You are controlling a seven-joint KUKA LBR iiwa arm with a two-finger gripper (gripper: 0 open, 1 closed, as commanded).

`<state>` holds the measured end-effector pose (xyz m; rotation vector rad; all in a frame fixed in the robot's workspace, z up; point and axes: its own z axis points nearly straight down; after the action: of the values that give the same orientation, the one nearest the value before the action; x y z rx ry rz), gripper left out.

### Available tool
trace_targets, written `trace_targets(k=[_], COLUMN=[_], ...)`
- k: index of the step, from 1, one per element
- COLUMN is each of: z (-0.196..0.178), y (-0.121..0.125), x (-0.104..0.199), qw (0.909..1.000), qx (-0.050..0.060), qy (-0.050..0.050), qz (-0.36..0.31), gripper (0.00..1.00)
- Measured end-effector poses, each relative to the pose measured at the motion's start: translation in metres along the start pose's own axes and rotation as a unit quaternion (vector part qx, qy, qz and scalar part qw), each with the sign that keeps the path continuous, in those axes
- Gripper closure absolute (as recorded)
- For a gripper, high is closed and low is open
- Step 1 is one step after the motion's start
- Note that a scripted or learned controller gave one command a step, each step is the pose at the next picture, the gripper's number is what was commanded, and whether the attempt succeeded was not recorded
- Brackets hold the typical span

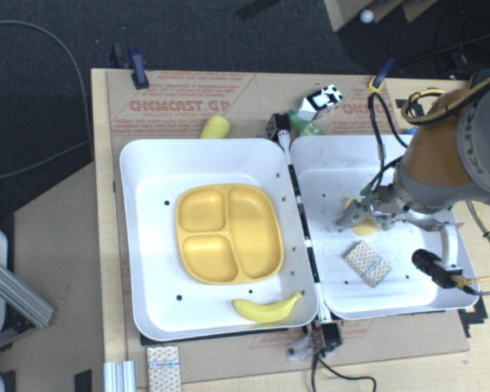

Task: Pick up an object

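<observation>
My gripper [362, 216] hangs low over the middle of the right bin [335, 166], at the end of the grey arm with its orange band. A small yellow object [364, 229] lies on the bin floor directly under the gripper's tip, partly covered by it. I cannot see whether it is touched or held. Just in front of it, apart from the gripper, lies a small patterned block [367, 263]. In the left bin [147, 219] sits a yellow divided plate [229, 233], with a banana [265, 308] along the front wall.
Behind the bins on the board lie a yellow cylinder [215, 126] and a black-and-white item [322, 100]. Blue clamps [136, 66] grip the board's back edge. A patterned box [163, 367] lies at the front, off the board.
</observation>
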<state>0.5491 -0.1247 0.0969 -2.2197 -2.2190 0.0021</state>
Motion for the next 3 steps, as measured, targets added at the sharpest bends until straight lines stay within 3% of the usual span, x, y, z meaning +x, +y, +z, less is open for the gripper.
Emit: trace_targets(k=[1, 2, 3], z=[-0.058, -0.034, -0.019], y=[0.049, 0.046, 0.032], x=[-0.08, 0.014, -0.001], qw=[1.0, 1.0, 1.0], qx=[-0.003, 0.0, 0.0], qy=[-0.002, 0.0, 0.0], qz=[0.0, -0.001, 0.0], gripper=[0.0, 0.0, 0.0])
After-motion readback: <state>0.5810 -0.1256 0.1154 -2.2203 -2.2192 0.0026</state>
